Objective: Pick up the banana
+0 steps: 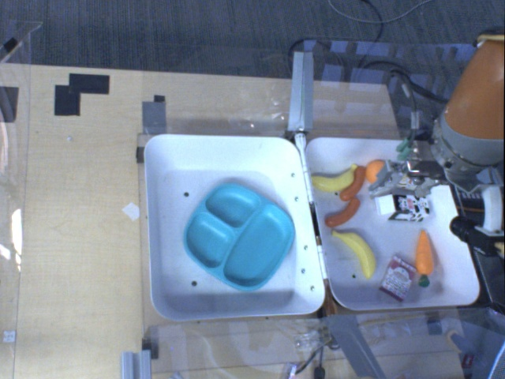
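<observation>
On a pale wooden desk with black tape marks near its far left, two shallow white bins sit side by side; beyond the desk lies dark grey carpet crossed by a thin loose cable. The left bin carries a blue divided plate. The right bin carries two bananas. One banana lies near the bin's middle, its long axis running diagonally from upper left to lower right, the lower tip pointing toward the near right corner. The other banana lies near the far left corner, close to level, against a reddish sausage. An orange carrot and a small packet lie toward the near right. The claw hovers over the far part of the right bin; I cannot tell how wide it stands or whether it has hold of anything.
</observation>
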You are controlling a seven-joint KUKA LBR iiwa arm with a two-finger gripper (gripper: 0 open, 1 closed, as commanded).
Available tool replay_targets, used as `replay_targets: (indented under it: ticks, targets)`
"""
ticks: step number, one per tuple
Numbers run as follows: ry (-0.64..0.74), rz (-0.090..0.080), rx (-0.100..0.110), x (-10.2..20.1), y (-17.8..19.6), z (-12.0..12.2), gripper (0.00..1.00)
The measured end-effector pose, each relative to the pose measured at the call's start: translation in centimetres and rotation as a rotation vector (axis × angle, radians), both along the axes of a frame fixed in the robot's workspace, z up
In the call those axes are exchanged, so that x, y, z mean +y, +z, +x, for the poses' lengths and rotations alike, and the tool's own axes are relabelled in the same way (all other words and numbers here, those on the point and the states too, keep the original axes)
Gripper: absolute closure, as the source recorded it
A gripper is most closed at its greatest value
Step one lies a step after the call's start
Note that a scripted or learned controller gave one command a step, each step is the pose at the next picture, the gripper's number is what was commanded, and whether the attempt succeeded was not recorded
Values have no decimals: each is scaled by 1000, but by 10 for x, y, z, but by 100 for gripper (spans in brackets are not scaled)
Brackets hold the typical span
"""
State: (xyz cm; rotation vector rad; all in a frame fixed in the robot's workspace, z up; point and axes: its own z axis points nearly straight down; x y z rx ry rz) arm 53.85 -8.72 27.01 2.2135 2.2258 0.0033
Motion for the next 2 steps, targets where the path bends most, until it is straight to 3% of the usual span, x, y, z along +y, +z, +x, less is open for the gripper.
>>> replay_targets:
  ticks: [1,2]
  targets:
    - [4,0,-5,1,11,2,100]
    - [3,0,-5,1,11,2,0]
